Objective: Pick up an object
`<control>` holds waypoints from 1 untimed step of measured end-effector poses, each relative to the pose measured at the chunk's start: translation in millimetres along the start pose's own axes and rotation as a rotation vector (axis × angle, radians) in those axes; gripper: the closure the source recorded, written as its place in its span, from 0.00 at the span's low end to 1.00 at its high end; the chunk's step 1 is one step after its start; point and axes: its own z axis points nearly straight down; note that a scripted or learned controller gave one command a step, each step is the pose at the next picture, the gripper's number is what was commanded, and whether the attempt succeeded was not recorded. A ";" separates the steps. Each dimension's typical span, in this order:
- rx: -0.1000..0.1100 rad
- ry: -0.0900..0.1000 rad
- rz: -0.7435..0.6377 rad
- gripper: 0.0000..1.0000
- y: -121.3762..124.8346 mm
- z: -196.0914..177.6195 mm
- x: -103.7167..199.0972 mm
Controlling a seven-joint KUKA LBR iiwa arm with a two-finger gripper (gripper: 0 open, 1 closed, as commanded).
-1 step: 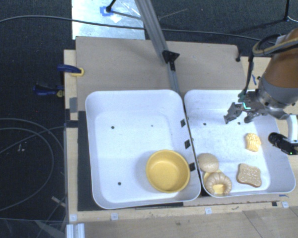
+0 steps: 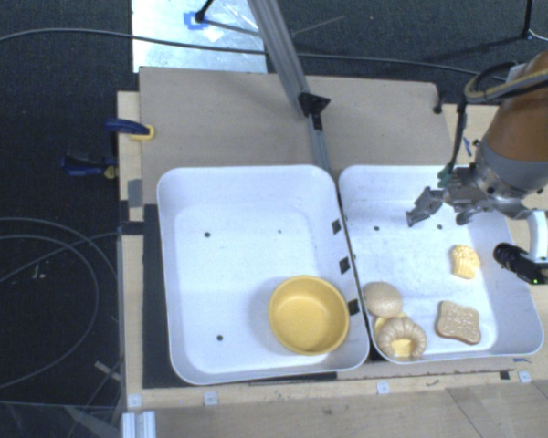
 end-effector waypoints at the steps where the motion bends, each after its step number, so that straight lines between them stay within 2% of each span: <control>1: 0.005 0.000 -0.002 0.00 -0.3 51.1 10.6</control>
